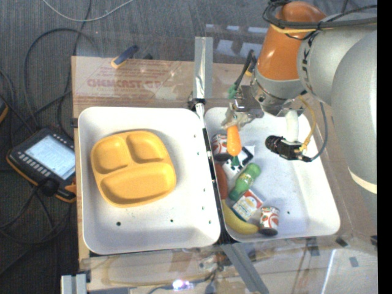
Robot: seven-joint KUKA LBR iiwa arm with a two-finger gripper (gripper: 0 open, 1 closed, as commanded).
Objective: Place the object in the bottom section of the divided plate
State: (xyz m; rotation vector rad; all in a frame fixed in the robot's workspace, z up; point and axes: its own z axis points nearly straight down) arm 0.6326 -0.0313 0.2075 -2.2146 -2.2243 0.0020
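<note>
One toy carrot (233, 139) hangs pinched in the gripper (236, 122), long axis near upright, above the right bin's (306, 195) left edge. From the carrot, the yellow divided plate (133, 166) lies well apart to the left, in the left bin (184, 225); its bottom section (135, 187) faces the bench's near edge. From the right, the arm (288, 54) leans over the right bin, wrist pointing down.

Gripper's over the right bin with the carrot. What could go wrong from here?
1. The carrot hangs upright below the gripper; the view doesn't settle how firm the grip is, so it may slip back among the bottle and banana.
2. The carry crosses the rims where the two bins meet; a low pass might clip them.
3. The plate has raised dividers, so the carrot might land across one rather than in the bottom section.
</note>
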